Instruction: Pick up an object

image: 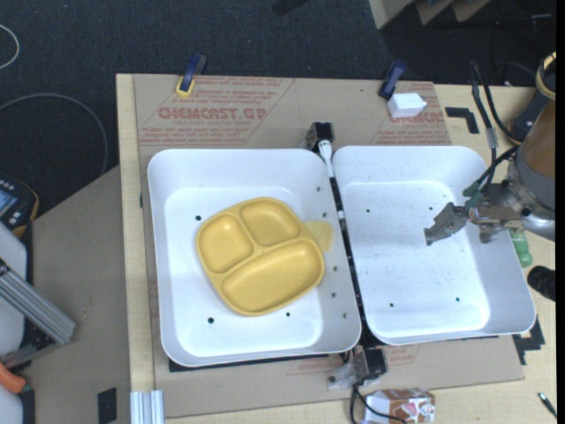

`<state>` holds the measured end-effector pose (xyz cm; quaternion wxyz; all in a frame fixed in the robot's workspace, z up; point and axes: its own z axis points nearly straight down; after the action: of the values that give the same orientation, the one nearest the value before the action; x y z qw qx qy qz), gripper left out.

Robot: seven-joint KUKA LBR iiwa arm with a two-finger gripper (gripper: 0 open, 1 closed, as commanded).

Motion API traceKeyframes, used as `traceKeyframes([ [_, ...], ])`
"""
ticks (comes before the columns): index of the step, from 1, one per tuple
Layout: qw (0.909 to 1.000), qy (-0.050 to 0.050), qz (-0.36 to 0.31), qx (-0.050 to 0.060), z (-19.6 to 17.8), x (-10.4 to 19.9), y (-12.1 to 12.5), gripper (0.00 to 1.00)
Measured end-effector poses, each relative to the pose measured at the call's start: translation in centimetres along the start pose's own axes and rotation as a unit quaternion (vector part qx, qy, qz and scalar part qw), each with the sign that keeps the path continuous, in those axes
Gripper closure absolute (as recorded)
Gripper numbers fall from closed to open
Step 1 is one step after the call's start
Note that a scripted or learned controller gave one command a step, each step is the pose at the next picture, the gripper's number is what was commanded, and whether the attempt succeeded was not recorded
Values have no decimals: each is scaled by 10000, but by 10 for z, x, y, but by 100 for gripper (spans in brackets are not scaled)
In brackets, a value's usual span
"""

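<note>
**Yellow tray in the left bin, gripper over the right**

While the arm reaches in from the right edge of the frame, the one thing to pick up lies in the other bin. It is a yellow plate (259, 255), a rounded, divided tray of plain matte plastic with three compartments: two smaller ones toward the upper side and one long one below them. It lies flat, right side up, turned at a slant to the bin walls. It sits in the middle of the left bin (168, 237), well clear of the left wall and nearer the right one. A paler yellow bit pokes out from under its right edge; I cannot tell what that is.

Over in the right half of the frame, the gripper (441, 228) hangs above the floor of the right bin (406, 303), near that bin's right side, pointing left. It holds nothing, and from this angle I cannot tell how it is set. The grey arm (537, 170) rises behind it at the right edge.

Both bins rest side by side on a cardboard sheet (265, 104) with red lettering. A blue and yellow clamp (189, 76) grips its upper left edge, and a small white block (406, 105) sits at the upper right.
</note>
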<state>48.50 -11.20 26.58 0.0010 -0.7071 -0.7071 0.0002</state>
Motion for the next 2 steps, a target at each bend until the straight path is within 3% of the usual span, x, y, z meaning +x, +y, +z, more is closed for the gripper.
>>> traceKeyframes([
  [1, 10000, 5, -56, -51, -66, 86, -5, 0],
  [2, 9999, 24, -60, -118, -248, 185, -5, 0],
])
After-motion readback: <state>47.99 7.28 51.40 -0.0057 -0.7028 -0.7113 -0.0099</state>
